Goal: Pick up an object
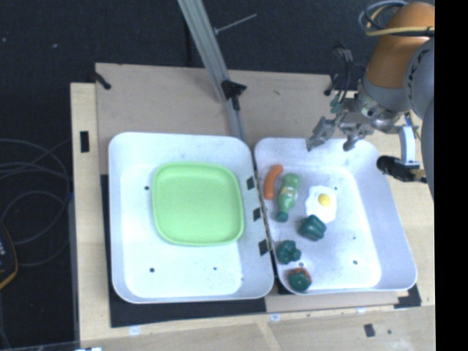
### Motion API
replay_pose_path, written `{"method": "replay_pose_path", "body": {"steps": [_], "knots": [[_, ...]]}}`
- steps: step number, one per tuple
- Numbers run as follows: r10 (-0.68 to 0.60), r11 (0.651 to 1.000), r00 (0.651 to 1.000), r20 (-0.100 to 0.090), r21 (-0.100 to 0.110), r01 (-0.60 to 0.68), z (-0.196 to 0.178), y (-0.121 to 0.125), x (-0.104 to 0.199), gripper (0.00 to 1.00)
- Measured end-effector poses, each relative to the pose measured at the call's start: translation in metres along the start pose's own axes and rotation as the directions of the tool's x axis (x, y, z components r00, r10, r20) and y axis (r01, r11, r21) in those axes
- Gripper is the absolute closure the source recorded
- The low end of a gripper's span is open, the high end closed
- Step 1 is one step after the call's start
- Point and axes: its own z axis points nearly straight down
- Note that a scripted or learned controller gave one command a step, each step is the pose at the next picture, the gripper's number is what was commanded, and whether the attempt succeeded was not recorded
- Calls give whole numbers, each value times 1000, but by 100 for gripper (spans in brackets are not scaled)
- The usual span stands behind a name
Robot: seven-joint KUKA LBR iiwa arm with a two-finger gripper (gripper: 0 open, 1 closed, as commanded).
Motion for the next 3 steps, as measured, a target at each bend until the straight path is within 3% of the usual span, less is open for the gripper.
{"method": "replay_pose_path", "body": {"steps": [2, 3], "knots": [[0, 1000, 1000, 0, 4, 0, 95, -2, 4, 0], [-1, 1000, 1000, 2, -1, 1, 81, -1, 3, 100]]}}
